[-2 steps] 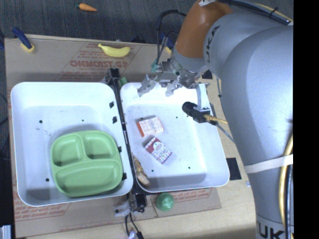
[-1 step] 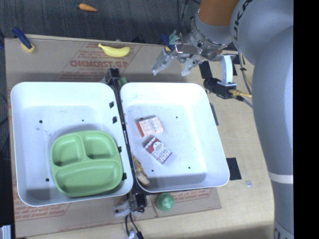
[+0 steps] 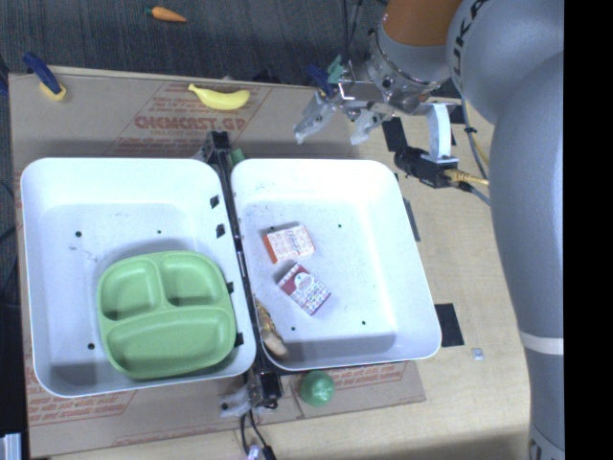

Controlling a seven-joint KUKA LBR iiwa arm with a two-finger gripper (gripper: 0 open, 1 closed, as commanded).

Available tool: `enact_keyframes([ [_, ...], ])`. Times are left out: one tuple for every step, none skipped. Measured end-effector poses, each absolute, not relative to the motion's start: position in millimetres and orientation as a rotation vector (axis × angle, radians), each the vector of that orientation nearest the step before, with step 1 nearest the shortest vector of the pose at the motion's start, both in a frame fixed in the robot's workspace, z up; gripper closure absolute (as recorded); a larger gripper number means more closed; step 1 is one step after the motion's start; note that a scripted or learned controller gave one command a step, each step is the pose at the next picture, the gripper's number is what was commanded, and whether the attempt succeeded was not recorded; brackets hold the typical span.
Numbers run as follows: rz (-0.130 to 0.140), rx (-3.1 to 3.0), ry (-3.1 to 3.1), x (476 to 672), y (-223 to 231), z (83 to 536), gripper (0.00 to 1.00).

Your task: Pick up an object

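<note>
A green divided tray (image 3: 168, 312) fills most of the left bin (image 3: 57, 195). In the right bin (image 3: 378, 185), two small boxes (image 3: 288, 242) (image 3: 305, 288) lie mid-floor, well clear of the walls. The gripper (image 3: 333, 126) hovers beyond the far rim, fingers apparently spread and empty, the arm (image 3: 512, 113) descending along the right.

A robotics lab, this one: a big grey industrial arm (image 3: 517, 161) leans over a worktop (image 3: 460, 286) lined with printed cardboard (image 3: 172, 123), two white bins (image 3: 57, 180) clipped side by side, loose cables (image 3: 469, 175), and toy food, a banana (image 3: 219, 96), scattered about as test props above dark carpet (image 3: 192, 17).
</note>
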State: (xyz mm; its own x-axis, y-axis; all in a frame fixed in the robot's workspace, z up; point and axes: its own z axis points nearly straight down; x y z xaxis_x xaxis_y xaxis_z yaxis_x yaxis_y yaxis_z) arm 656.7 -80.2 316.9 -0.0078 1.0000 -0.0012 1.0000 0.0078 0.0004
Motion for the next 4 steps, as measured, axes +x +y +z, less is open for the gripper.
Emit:
enact_keyframes([
  [0.0,2.215,2.225,656.8,-90.3,318.9,0.0],
  [-0.007,2.218,2.232,652.8,-60.4,190.2,0.0],
  [0.001,2.213,2.227,657.1,-68.3,293.7,0.0],
  [-0.007,2.215,2.234,632.9,26.2,190.3,0.0],
])
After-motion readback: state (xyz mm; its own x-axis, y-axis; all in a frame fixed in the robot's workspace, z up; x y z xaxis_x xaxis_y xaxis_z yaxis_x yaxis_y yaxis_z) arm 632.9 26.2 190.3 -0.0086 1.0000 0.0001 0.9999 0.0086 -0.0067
